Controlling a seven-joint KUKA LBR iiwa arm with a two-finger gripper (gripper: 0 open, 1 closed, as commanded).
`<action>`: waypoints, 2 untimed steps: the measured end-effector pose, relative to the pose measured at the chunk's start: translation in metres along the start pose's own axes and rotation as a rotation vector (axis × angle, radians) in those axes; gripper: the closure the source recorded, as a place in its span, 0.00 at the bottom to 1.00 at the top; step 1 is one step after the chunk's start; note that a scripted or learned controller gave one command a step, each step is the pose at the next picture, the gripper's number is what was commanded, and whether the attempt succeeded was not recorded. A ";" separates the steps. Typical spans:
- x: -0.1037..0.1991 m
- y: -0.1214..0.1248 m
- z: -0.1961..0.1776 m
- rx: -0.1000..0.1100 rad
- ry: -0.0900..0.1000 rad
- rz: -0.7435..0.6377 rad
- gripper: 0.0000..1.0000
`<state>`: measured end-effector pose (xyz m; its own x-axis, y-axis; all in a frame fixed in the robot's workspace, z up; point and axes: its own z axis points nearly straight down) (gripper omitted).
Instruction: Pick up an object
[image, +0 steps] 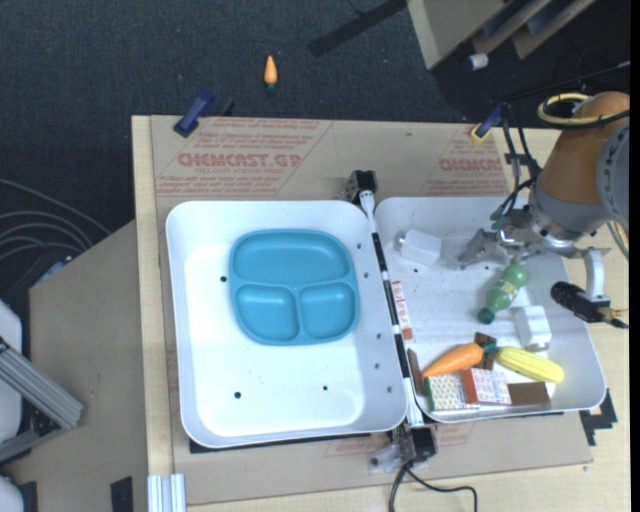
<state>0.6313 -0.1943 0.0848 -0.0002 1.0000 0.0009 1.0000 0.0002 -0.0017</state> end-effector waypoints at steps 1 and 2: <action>0.014 -0.063 0.001 0.000 0.000 0.001 0.00; 0.014 -0.063 -0.010 -0.002 0.000 0.001 1.00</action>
<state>0.5687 -0.1802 0.0945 0.0009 1.0000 0.0007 1.0000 -0.0009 0.0003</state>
